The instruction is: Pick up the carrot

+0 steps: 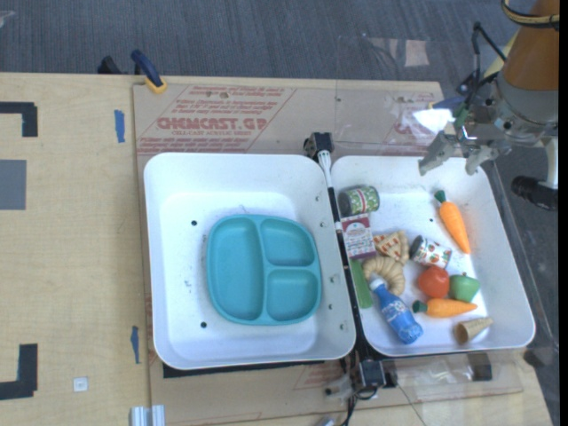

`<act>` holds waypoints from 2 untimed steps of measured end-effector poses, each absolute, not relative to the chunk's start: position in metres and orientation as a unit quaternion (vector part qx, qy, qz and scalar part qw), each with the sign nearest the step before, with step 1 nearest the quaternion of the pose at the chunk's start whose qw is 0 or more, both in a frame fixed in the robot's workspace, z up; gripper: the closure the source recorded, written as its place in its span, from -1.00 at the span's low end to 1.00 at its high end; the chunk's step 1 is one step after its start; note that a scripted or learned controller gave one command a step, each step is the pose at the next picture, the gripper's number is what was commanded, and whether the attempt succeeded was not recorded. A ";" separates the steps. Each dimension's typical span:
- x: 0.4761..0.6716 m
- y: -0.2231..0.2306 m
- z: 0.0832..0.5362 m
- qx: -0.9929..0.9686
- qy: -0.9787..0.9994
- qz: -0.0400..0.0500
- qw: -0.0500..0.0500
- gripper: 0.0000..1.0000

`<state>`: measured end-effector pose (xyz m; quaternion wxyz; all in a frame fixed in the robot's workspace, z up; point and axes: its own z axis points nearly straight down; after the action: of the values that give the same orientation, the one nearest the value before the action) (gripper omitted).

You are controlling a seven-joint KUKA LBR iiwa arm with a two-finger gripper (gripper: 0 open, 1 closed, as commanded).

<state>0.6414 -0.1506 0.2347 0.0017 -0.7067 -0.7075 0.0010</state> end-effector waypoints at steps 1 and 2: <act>0.647 -0.214 0.100 -0.655 -0.756 -0.005 -0.003 -1.00; 0.595 -0.199 0.088 -0.632 -0.775 -0.002 -0.002 -1.00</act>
<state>0.5949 -0.1987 0.0880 -0.0021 -0.6317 -0.7752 -0.0015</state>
